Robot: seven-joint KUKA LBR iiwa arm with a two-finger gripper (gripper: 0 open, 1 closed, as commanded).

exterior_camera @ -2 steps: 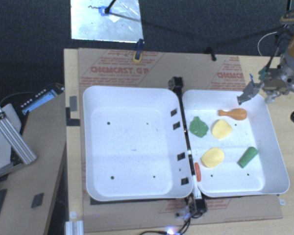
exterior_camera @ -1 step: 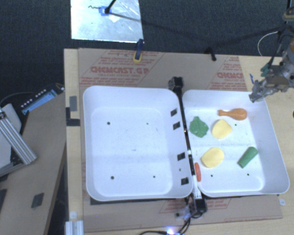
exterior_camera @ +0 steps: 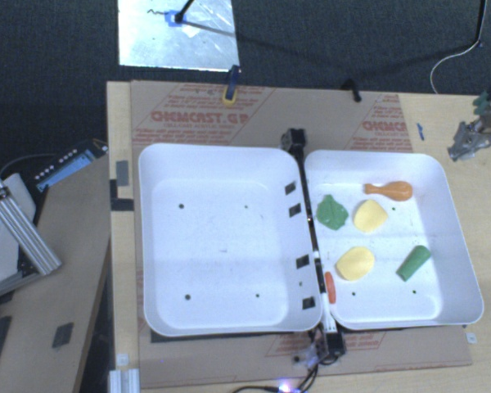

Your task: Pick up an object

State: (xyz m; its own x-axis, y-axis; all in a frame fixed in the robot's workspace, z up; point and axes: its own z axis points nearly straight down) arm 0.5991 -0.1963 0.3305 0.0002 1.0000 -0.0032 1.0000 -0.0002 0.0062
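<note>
Well below and left of the gripper [exterior_camera: 475, 140], parked outside the right bin [exterior_camera: 454, 219], lie a drumstick [exterior_camera: 389, 190] and scattered food pieces. Whether its fingers are apart, I cannot tell. Best to target the isolated green block [exterior_camera: 413, 262], descending squarely.

left bin [exterior_camera: 221, 244] beside right bin [exterior_camera: 442, 244], touching | in right bin: drumstick toy [exterior_camera: 389, 190] at back, leafy piece [exterior_camera: 331, 212] left of round piece [exterior_camera: 370, 216], second round piece [exterior_camera: 355, 263] nearer front, cylinder [exterior_camera: 413, 262] to its right | gripper [exterior_camera: 475, 137] beyond right bin's back right corner
</note>
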